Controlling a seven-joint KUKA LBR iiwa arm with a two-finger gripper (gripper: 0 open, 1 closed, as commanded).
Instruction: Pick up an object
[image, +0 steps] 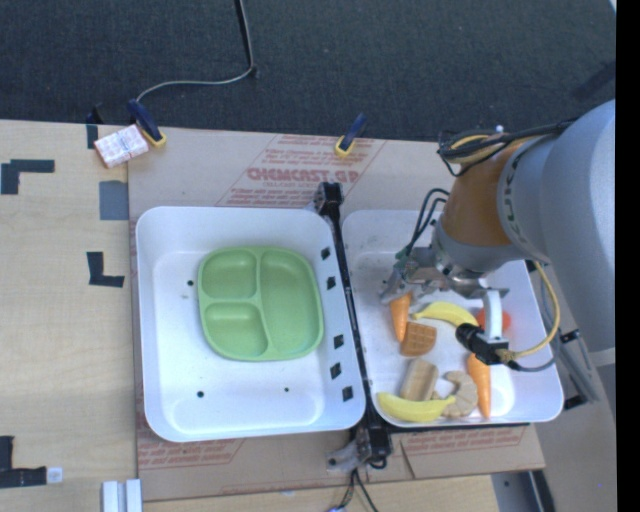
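Reaching into the right bin (540, 405), with nothing lifted yet.

Nothing shows as picked up: the pincer (405, 285) sits low at the bin's upper left, just above an orange carrot piece (400, 317), and whether it is released or clenched I cannot tell. The closest candidate, that carrot piece, lies right beneath the tip, touching or nearly so; a banana (447, 314) and a bread slice (418, 340) lie just beside it. A grasp and lift are still to come. The green tray (260, 303) rests in the left bin (160, 330).
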